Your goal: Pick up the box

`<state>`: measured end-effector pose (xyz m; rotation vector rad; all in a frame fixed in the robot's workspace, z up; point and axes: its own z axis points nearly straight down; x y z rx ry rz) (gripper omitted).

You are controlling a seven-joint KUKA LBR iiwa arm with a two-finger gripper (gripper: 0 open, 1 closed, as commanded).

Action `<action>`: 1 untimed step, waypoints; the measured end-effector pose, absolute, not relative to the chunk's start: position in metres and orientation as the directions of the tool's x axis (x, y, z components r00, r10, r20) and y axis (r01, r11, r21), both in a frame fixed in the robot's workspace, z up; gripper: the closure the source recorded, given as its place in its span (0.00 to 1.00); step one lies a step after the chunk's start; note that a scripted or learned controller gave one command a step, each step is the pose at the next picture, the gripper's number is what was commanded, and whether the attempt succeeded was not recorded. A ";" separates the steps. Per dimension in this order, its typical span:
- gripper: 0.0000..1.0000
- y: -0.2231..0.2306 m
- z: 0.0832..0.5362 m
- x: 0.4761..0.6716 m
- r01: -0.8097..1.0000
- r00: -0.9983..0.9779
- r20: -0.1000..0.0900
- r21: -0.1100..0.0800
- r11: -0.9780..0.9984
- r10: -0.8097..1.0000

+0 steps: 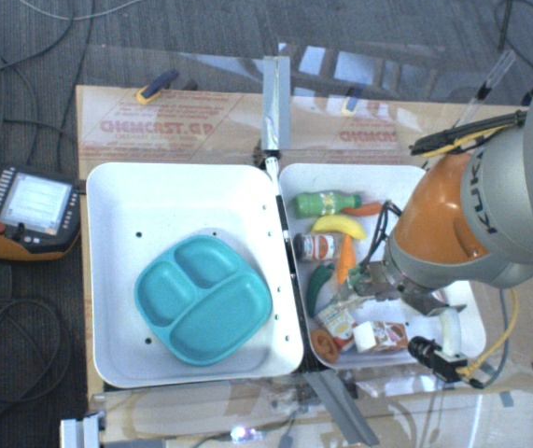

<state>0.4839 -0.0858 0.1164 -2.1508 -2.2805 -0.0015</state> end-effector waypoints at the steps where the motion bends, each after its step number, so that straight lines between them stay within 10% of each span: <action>1: 1.00 -0.105 0.126 0.526 0.999 -0.052 -0.001 -0.004 0.052 0.999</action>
